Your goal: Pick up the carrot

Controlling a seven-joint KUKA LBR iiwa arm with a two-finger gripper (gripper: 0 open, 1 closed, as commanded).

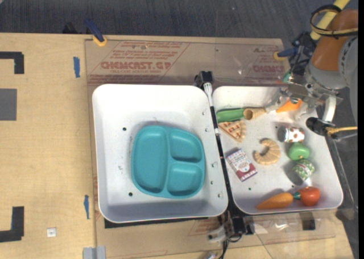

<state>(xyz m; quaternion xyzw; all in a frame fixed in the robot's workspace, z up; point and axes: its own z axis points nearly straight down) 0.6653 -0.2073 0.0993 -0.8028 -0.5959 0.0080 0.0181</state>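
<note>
Single arm [335, 36] enters from the upper right of the camera view, orange band just above the grey wrist. Wrist is angled down and leftward, over the far right corner. Gripper [290, 101] hangs low at the end of the wrist, its metal body pointing left. Black cabling loops beside the wrist.

You've got a matt wood bench [45, 138], smooth white plastic bins [108, 138] w/ slight sheen, a glossy teal plastic tray [168, 161], and a shiny plastic-looking carrot [275, 200].
</note>
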